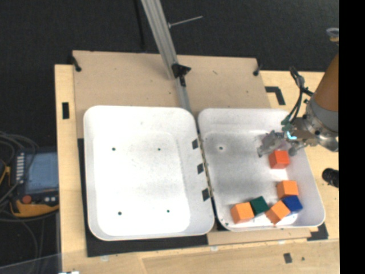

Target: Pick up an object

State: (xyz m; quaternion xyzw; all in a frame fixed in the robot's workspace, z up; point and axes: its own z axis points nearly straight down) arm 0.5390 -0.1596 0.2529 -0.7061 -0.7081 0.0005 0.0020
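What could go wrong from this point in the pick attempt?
The tool sits just above the red-orange block, toward one edge, so a close might clip or push it rather than grip it. A shoved block could slide toward the right bin's wall, or down toward the orange block and blue block, complicating a retry.

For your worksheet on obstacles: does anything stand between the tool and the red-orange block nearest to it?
Nothing visible does. The tool sits right above the red-orange block; the other blocks lie apart, nearer the bin's front.

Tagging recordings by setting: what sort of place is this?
Likely a robotics lab bench for bin-picking trials: two shallow white bins side by side, small coloured blocks in the right one, and a robot gripper over a red-orange block.
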